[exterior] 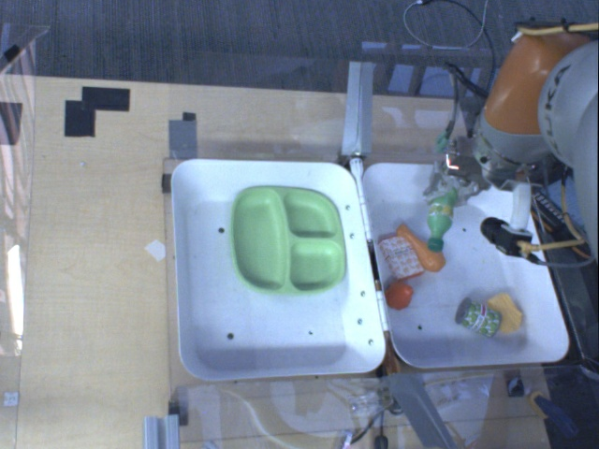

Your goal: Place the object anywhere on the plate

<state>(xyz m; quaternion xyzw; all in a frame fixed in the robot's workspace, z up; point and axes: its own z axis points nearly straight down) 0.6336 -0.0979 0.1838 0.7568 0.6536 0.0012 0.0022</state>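
Currently I am watching the pincer [453,183] hanging over the right bin [552,344], directly above the green bottle [439,218]; grip state I cannot tell. Green plate [285,239] is waiting in the left bin [201,325], so pickup looks pending.

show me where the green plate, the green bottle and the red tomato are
green plate [257,241], camera view, on its large left compartment
green bottle [438,221], camera view, on its body, under the gripper
red tomato [400,295], camera view, on the middle of its top
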